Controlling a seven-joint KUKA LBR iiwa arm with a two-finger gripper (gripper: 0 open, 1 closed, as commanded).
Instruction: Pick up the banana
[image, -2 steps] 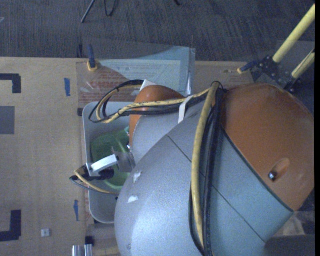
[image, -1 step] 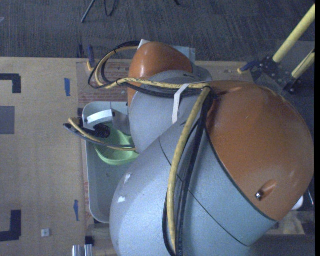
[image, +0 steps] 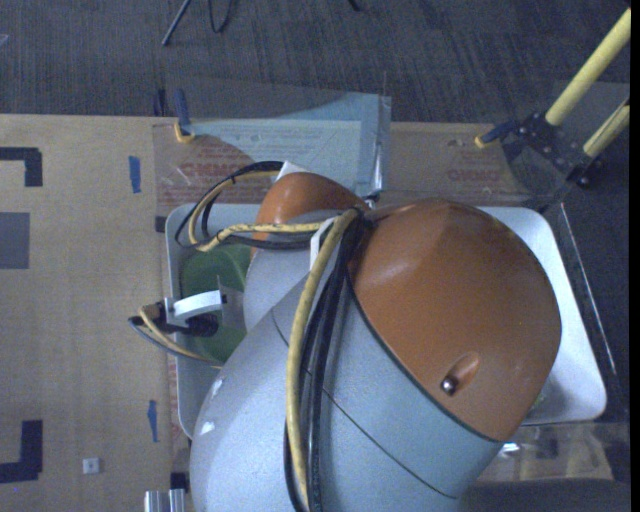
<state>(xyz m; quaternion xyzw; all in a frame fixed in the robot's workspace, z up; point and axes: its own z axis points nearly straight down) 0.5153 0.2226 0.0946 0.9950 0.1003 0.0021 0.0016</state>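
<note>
My grey arm (image: 330, 400) with its orange band (image: 455, 310) reaches in from the right, close under the camera, and covers most of both bins. Its far end, with a second orange section (image: 300, 195), points down over the left bin (image: 172, 290). A green object (image: 220, 275) lies in that bin, partly hidden by the arm. Yellow and black cables (image: 300, 330) run along the arm and loop out over the left bin's edge.
The right bin (image: 580, 340) shows as a white rim and corner past the arm. A tan bench surface (image: 80, 300) with black and blue tape marks lies to the left. A clear panel (image: 300, 130) stands behind the bins.
</note>
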